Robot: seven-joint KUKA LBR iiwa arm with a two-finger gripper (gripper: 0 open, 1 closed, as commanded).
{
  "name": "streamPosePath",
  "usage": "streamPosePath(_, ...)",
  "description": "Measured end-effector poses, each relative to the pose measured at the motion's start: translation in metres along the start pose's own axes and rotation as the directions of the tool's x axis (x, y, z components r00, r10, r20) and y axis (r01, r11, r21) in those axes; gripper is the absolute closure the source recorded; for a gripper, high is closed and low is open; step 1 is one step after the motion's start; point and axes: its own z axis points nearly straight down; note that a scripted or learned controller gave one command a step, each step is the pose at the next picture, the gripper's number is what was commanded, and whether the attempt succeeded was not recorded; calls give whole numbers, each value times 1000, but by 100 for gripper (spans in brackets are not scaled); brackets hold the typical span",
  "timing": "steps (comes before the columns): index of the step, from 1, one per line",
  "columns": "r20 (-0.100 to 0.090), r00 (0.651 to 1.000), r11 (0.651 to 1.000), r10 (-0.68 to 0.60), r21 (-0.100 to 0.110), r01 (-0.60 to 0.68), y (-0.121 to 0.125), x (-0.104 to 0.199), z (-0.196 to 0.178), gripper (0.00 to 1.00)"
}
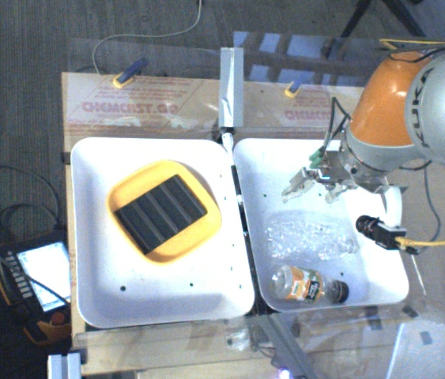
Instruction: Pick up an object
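Gripper (314, 186) with fingers spread, holding nothing, above right bin (254, 164), small bottle (309, 285) lying at that bin's front edge, crumpled clear plastic (309, 237) just behind it, yellow tray (165, 209) in left bin (96, 290)
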Motion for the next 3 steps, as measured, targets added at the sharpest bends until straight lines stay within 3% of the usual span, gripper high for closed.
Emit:
streamPosePath(1,4,969,969,246,-2,-246,-36,-107,-58,0)
streamPosePath(2,0,962,962,274,2,-274,-89,-56,11,0)
streamPosePath(3,1,999,999,-52,-1,52,-56,-54,13,0)
